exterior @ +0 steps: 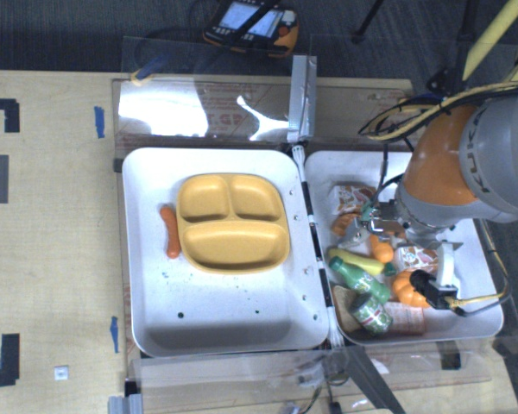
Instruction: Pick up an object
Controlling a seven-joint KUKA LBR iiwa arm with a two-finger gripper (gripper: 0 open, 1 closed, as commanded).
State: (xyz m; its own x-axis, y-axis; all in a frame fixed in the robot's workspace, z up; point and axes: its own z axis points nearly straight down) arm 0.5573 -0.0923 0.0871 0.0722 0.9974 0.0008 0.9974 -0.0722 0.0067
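The right bin holds a heap of small things: a printed snack packet at the back, a green bottle lying on its side, a pale yellow piece beside it, a small orange piece and an orange fruit. My gripper hangs low over the middle of this heap, just in front of the snack packet and above the small orange piece. The grey arm with its orange band covers the bin's back right part.
The left bin carries a yellow divided plate with an orange carrot-like stick lying left of it. A metal divider stands behind the bins. Yellow cables trail over the arm. A flat packet lies at the right bin's front.
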